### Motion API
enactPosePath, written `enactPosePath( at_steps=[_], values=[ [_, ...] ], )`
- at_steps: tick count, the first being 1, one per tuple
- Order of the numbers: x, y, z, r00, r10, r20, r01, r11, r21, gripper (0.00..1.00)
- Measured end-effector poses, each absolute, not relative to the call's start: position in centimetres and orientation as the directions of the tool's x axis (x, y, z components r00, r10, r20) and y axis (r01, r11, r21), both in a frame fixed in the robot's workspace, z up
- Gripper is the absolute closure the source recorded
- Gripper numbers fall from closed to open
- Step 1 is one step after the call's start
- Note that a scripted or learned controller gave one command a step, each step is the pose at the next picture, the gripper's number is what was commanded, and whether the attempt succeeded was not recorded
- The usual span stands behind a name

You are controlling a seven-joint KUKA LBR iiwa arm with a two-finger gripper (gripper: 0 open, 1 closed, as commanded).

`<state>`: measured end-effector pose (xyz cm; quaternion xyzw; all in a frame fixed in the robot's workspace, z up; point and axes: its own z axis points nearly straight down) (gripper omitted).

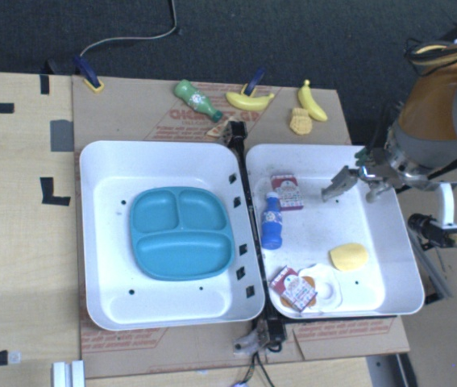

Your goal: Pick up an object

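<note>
Hovering over the right bin point(389, 240) near its far right corner, the pincer point(342, 184) showing two grey fingers spread apart with nothing between them. Open, then, and empty. Plenty to choose from, all placed here against the blue bottle point(271, 222) lying along the bin's left wall: red-and-white carton point(288, 192) touching it just to the right and further from the camera, yellow lump point(348, 256) well off to the right and nearer the camera, red-patterned packet point(294, 289) below the bottle, overlapping a white round piece point(325, 287). Closest candidate looks to be the carton, left of the fingertips. Best bet: slide left over it, turn the wrist so the fingers straddle its short sides, drop straight down, close only once low enough. Worth minding the bottle pressed against it, likely to block one finger. Yellow lump, standing free of everything, probably the safer grab. Left bin point(99, 240) with its blue divided tray point(181, 232) well left of the bottle, not in play.
</note>
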<state>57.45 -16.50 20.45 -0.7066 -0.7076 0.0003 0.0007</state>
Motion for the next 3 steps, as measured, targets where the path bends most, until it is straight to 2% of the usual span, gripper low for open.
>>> enactPosePath(
  at_steps=[1,2,3],
  values=[
    [62.7,-9.9,9.0,-0.003,1.000,0.002,1.000,0.003,-0.002,0.00],
    [66.9,-9.9,8.5,-0.002,1.000,-0.001,1.000,0.002,0.002,0.00],
    [66.9,-9.9,9.5,-0.003,1.000,-0.003,1.000,0.003,0.001,1.00]
  ],
)
